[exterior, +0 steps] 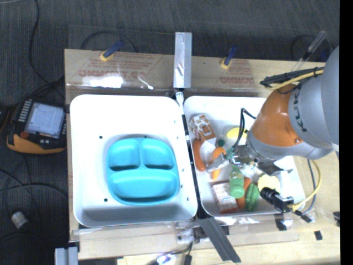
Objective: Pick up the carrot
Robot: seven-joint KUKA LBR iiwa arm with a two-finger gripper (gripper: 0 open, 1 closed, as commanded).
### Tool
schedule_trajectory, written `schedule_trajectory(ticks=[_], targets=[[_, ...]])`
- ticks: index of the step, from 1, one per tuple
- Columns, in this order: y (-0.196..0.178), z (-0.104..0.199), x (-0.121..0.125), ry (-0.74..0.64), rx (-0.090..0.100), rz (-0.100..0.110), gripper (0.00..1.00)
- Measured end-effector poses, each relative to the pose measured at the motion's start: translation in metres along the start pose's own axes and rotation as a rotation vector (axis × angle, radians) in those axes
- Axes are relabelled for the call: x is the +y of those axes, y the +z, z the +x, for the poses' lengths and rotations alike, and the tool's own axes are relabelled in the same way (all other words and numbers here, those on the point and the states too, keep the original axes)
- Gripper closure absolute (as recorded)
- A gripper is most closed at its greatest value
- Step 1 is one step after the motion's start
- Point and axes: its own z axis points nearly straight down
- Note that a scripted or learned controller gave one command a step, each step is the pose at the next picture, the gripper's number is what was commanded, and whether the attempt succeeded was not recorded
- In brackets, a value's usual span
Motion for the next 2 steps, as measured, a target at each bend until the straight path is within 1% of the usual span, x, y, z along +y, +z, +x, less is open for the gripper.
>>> schedule_trajectory(ticks=[1, 2], targets=[[-0.009, 0.001, 0.001, -0.001, 0.004, 0.002, 1.0], [-0.127, 0.043, 0.078, -0.033, 0.004, 0.02, 1.0]])
